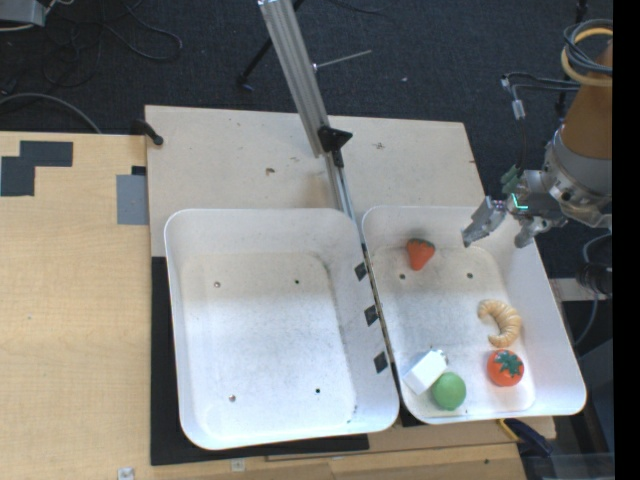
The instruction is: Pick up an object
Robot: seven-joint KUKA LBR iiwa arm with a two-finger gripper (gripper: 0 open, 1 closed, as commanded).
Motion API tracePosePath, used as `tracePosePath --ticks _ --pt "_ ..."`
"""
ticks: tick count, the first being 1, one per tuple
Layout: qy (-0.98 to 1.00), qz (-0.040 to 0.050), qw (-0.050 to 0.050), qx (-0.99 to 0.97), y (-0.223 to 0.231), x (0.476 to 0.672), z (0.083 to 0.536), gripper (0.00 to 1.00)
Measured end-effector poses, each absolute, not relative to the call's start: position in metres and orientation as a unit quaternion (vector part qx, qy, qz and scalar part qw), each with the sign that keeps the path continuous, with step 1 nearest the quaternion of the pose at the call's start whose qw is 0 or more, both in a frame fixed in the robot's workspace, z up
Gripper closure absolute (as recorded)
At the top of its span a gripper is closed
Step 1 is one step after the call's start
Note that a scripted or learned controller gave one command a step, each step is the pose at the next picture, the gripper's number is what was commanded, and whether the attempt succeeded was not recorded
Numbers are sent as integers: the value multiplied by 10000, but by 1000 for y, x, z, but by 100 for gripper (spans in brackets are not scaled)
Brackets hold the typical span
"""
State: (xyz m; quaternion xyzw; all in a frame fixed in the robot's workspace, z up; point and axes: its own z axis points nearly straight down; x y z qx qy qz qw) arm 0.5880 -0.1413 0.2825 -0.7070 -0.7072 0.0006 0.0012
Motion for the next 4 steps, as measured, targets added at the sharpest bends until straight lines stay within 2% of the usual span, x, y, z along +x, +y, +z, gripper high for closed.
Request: tracePosePath --ticks 1,2,3,4 --pt "-7069 22 31 -7073 -144 585 238 0" --pt "-7070 26 43 -7072 -143 582 174 0" --pt "-7067 25 41 -7075 -148 572 120 0" --pt "-7050 12 17 -7092 -150 573 134 100"
